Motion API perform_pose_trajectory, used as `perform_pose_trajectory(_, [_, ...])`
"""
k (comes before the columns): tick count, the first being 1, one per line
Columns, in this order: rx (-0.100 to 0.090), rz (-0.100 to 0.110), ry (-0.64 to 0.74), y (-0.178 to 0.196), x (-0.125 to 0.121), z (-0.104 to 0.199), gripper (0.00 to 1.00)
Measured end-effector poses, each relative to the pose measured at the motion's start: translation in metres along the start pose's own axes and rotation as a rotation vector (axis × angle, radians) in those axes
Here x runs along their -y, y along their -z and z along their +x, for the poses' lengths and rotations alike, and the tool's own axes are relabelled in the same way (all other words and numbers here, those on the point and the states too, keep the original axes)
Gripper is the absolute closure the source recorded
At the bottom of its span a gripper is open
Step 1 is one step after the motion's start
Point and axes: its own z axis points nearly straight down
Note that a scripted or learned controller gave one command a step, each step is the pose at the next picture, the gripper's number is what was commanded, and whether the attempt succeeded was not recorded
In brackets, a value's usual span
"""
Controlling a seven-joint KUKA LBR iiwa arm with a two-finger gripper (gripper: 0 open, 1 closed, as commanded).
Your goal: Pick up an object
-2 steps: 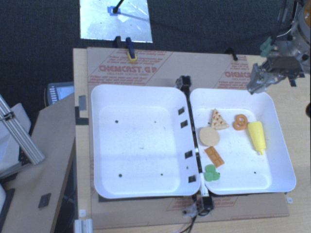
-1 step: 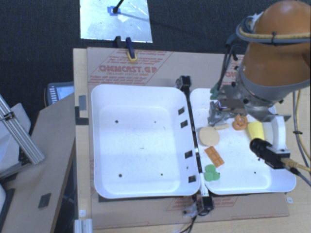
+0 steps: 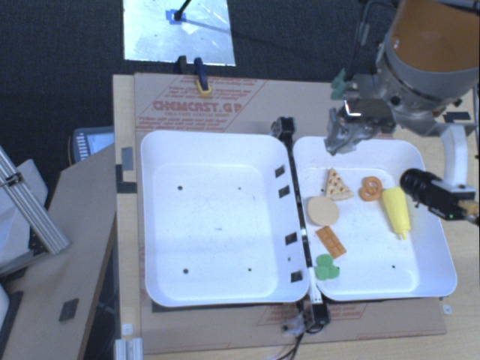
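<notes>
The right bin holds several toy foods: a pizza slice, a round tan cookie, an orange ring pretzel, a yellow squeeze bottle, an orange cracker and a small green piece. My gripper hangs above the bin's far left corner, a little beyond the pizza slice. Nothing shows between its fingers.
The left bin lies beside the right one, with black clips along the shared divider. A black cylindrical fixture reaches in over the right bin's right rim. A shiny metal plate lies beyond the bench.
</notes>
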Motion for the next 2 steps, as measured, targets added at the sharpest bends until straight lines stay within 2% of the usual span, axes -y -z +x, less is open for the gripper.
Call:
perform_pose_trajectory(1, [0.000,0.007,0.003,0.044,0.000,0.059,1.00])
perform_pose_trajectory(2, [0.000,0.012,0.004,0.052,0.000,0.136,1.00])
